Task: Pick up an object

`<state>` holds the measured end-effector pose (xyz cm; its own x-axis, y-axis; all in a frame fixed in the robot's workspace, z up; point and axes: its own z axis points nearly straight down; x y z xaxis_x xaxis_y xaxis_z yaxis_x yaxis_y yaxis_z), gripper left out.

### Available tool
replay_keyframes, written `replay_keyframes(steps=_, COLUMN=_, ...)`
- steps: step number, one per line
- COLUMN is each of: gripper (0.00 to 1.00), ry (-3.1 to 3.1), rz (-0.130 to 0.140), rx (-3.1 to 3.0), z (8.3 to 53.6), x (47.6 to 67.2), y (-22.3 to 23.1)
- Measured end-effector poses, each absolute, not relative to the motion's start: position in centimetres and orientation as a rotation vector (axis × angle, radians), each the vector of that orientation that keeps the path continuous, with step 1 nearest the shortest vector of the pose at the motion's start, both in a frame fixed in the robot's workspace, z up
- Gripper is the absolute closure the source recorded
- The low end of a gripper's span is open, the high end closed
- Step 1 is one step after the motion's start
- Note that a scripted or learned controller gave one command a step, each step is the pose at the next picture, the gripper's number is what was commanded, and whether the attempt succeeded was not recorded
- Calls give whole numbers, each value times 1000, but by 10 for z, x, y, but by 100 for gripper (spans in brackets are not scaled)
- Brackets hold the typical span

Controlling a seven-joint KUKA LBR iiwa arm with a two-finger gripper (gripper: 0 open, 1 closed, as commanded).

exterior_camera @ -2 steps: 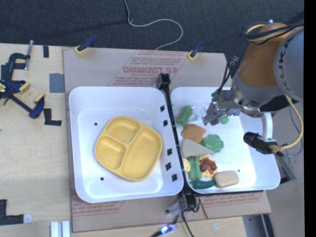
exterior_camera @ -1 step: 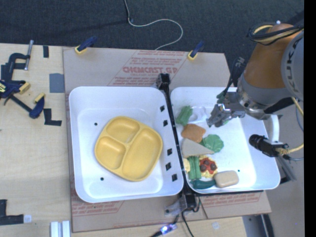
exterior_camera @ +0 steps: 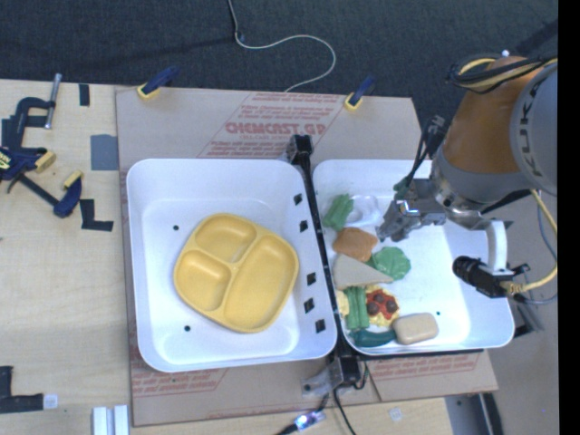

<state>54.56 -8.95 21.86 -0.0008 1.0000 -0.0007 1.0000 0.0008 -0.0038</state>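
Observation:
The right bin holds several toy foods: a green leafy piece, a brown bun-like piece, a round green piece, a pale wedge, a red and green piece and a beige oval. My gripper hangs over the right bin's upper middle, just above and right of the brown piece and above the round green piece. Nothing shows between its fingers.
The left bin holds a yellow divided tray. A black divider strip runs between the bins. Clamps lie on the bench at far left. A white cable loops behind the bins. The arm covers the right bin's upper right.

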Motion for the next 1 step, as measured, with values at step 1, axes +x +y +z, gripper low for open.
replay_keyframes(steps=1, gripper=100, ry=-2223, rz=2, rx=-2218, z=216, x=557, y=-84)
